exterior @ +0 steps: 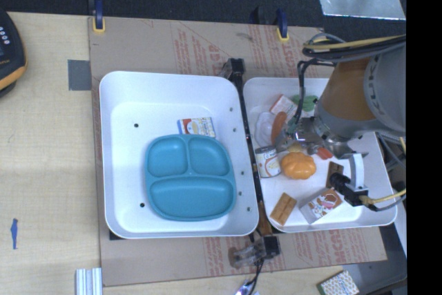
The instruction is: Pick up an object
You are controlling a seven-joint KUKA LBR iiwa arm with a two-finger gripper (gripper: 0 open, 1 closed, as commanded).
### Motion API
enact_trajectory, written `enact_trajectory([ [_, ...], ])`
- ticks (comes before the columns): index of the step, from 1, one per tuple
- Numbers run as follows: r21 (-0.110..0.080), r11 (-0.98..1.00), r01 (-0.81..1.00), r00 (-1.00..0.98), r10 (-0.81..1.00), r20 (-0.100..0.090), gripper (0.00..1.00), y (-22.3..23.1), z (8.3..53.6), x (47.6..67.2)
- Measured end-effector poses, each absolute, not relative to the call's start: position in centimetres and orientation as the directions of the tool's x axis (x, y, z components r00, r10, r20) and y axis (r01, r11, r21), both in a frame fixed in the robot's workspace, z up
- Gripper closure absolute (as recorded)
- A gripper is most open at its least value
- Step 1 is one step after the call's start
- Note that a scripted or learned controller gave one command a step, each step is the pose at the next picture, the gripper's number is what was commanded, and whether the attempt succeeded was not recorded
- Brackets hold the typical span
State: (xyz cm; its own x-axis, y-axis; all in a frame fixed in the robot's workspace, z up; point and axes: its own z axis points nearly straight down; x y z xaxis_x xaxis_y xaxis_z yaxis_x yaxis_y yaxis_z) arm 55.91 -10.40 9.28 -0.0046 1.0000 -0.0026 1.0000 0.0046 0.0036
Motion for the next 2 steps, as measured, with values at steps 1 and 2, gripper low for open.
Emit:
enact_trajectory([
  [1, -0.004, 0.007, 1.000, -0.007, 1.000, -0.002, 0.00, -11.1, 9.3, 65.8],
  [2, -0.007, 0.003, 1.000, -0.003, 1.000, 0.000, 0.00, -10.2, 9.2, 59.6],
])
